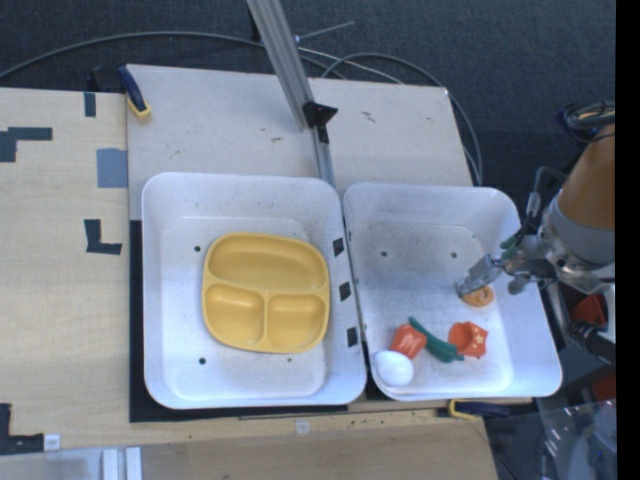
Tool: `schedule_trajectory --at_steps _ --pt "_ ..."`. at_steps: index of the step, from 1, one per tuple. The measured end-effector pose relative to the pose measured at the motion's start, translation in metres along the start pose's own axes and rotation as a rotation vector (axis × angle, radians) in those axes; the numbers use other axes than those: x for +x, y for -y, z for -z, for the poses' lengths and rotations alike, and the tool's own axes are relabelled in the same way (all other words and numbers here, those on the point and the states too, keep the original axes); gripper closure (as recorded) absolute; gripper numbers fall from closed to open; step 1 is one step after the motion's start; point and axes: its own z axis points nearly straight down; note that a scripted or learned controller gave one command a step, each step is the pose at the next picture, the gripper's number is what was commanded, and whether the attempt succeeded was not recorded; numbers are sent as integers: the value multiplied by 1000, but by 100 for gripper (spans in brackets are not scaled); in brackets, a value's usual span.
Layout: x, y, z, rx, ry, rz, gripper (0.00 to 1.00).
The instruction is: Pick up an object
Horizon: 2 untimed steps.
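Grey two-finger gripper point(474, 288) low over small flat orange round object point(480, 297), finger state indiscernible, contact unclear, right white bin point(400, 213).

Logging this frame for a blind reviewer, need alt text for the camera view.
The gripper reaches in from the right, low over a small orange piece in the right bin. Nearer the front of that bin lie a white egg, two red toys and a green one. The left bin holds a yellow divided plate.

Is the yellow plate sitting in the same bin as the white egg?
No: the yellow plate lies in the left bin, while the white egg is in the right bin.
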Motion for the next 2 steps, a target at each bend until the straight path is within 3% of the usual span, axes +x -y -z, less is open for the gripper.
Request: schedule_trajectory --at_steps 2 --pt "0 -3 -110 -8 3 0 0"
